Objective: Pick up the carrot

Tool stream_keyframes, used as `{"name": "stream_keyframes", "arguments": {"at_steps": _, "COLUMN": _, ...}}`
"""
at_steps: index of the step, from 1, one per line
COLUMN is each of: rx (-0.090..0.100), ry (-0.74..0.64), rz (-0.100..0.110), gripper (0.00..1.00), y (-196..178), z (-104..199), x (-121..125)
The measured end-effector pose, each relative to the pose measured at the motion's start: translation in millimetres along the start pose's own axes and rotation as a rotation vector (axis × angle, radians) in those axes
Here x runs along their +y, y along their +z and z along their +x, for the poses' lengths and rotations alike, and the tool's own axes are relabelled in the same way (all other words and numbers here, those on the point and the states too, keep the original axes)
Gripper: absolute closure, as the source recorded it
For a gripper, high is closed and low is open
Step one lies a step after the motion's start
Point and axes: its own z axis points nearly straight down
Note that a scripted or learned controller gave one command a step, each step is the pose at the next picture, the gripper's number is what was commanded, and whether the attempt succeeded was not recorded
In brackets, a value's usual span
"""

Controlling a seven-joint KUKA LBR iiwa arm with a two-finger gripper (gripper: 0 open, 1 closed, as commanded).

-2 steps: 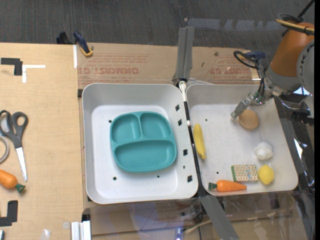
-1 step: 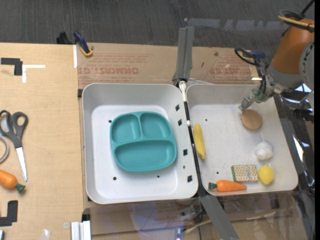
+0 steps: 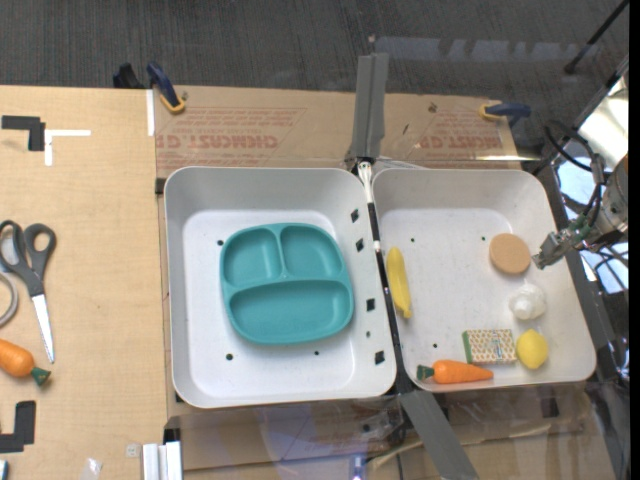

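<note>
An orange carrot [image 3: 462, 372] with a green stem end lies along the front wall of the right bin [image 3: 450, 218], pointing right. My gripper [image 3: 553, 249] hangs at that bin's right rim, beside a tan round piece [image 3: 510, 254] and well behind and to the right of the carrot. Nothing shows in its grasp. A second carrot-like toy [image 3: 15, 359] lies on the wooden bench at the far left, outside the bins.
The right bin also holds a banana [image 3: 400, 281], a white lump [image 3: 527, 302], a lemon [image 3: 533, 349] and a small printed box [image 3: 489, 346] just behind the carrot. A teal divided plate [image 3: 288, 283] sits in the left bin [image 3: 190, 268]. Scissors [image 3: 30, 278] lie at the left.
</note>
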Motion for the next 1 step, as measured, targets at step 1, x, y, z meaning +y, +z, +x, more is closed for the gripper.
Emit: {"name": "stream_keyframes", "arguments": {"at_steps": 1, "rx": -0.003, "ry": -0.288, "rz": -0.002, "gripper": 1.00, "y": -80.5, "z": -15.7, "x": -17.0}}
